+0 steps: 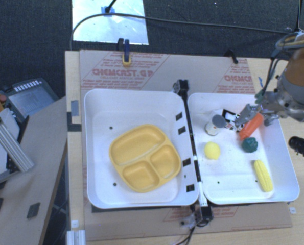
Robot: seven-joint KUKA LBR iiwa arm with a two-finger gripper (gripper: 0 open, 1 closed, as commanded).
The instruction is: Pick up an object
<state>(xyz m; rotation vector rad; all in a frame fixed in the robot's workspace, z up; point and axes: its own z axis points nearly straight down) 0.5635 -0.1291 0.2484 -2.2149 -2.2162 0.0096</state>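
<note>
**Pick not yet made: tool low over the carrot, nothing seen lifted**

The tool (242, 120) is seen low in the right bin (289, 188), at the upper end of the carrot (250, 127), which is taken here as the likely target. Whether the tool is released or clenched cannot be told, as the parts blur together. The carrot appears to lie on the bin floor, tilted, with a green piece (250, 145) just below it. A lemon (212, 150) lies to the carrot's left, a corn cob (262, 175) below it. The approach is judged done; the grasp and lift are judged left.
</note>
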